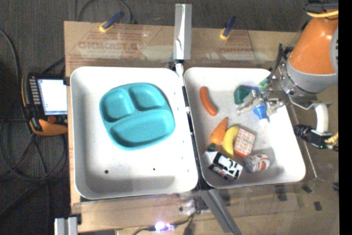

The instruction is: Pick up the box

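Two white bins sat side by side on the bench. The left bin (82, 173) held a turquoise divided plate (137, 114), the largest loose thing in view. The right bin (291, 165) serves as landmark for the rest. The arm (314, 55), grey with an orange band, reached in over that bin's far right corner, and its gripper (257, 100) hung above the bin's upper middle, beside a dark green object (242, 93) and a small blue piece (260, 113). I could not tell whether the fingers were open or closed; nothing was visibly held between them.

The box (244, 142), patterned in pink and white, lay in the lower middle of the right bin, well apart from the gripper. A yellow banana (229, 140) touched its left side, with a carrot (218, 130) just left of that. A black-and-white package (225, 166) lay near the bin's front edge, a small can (257, 162) on its side just below the box, and an orange-red sausage (208, 100) lay near the bin's upper left.
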Robot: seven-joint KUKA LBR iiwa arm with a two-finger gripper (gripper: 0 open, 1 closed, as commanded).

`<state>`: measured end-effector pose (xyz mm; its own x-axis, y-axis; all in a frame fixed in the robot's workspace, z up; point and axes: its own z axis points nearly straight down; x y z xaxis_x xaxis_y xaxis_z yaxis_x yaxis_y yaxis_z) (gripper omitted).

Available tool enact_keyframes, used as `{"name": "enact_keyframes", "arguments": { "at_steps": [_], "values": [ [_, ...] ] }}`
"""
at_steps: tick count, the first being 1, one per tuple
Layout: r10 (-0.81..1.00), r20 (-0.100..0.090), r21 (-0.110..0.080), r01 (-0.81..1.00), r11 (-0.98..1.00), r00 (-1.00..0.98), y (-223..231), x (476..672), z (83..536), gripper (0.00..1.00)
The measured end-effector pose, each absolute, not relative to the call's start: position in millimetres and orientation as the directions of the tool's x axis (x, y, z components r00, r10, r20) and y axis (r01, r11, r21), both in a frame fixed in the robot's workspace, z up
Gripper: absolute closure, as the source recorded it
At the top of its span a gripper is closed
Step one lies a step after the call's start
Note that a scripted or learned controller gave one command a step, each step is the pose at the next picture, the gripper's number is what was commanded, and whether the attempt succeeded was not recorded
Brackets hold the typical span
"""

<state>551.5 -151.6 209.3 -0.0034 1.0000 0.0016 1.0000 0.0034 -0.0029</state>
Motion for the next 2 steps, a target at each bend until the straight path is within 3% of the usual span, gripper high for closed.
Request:
{"name": "enact_keyframes", "arguments": {
  "at_steps": [1,2],
  "values": [
    [0.987,0.001,0.001,0.987,0.16,-0.16,-195,513.6,96,0.0],
    [0.979,-0.016,0.018,0.979,0.205,-0.205,-167,491.9,92,0.0]
  ]
}}
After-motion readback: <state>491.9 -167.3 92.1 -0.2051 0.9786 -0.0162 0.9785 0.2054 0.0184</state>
